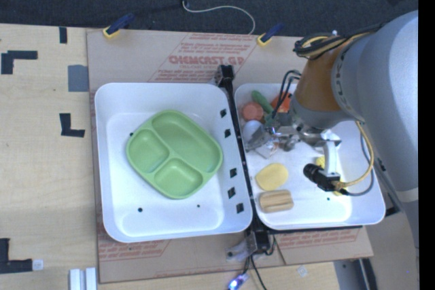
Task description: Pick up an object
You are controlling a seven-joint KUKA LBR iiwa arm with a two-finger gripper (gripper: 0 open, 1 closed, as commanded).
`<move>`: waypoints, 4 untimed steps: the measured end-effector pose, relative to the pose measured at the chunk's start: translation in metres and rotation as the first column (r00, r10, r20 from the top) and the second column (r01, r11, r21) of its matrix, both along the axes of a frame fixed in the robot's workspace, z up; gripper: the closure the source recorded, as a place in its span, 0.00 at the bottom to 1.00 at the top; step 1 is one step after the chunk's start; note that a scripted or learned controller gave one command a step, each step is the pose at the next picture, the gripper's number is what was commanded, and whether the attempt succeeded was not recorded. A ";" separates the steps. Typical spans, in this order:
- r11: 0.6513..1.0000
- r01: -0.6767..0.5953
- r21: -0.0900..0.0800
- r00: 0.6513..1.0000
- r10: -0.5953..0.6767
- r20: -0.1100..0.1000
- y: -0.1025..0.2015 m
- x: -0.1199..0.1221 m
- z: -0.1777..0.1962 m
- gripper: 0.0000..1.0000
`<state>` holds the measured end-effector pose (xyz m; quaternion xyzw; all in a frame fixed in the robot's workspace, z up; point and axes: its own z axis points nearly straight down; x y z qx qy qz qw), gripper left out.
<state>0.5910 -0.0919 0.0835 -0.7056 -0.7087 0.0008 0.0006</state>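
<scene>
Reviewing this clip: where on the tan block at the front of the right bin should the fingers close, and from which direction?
Probably straight down from above, closing across the short sides of the tan block. It lies flat, long axis left to right. The yellow piece sits close behind it and the bin's front wall is just ahead, so finger room looks tight.

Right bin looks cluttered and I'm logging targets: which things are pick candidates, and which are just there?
Pick candidates, in the right bin:
yellow round piece
tan block
red piece
green piece
gripper above them

Just there:
green divided plate in left bin
cable
</scene>
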 end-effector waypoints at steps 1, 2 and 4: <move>1.000 0.000 0.002 1.000 0.000 0.004 0.036 -0.051 0.104 0.00; 1.000 -0.002 0.002 1.000 0.002 -0.003 0.076 -0.051 0.099 0.00; 1.000 0.001 0.000 1.000 -0.001 0.014 0.126 -0.077 0.368 0.00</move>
